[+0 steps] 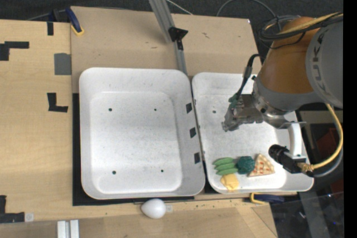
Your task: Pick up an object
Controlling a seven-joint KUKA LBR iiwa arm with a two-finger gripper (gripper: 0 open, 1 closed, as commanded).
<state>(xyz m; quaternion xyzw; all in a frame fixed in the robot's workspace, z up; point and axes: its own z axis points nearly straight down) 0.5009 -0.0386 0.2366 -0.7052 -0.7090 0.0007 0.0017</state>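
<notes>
Along the near edge of the right bin (215,89) lie a green pea pod (225,164), a dark green broccoli piece (244,164), a pizza slice (261,166) and a yellow piece (230,181), all close together. My gripper (231,122) hangs over the middle of the right bin, apart from these objects and farther back than them. Nothing shows between its fingers.
The left bin (134,131) sits beside the right one, joined by black clips. A white egg-shaped object (153,208) lies on the bench in front of the left bin. A grey pole (159,3) slants in from the back.
</notes>
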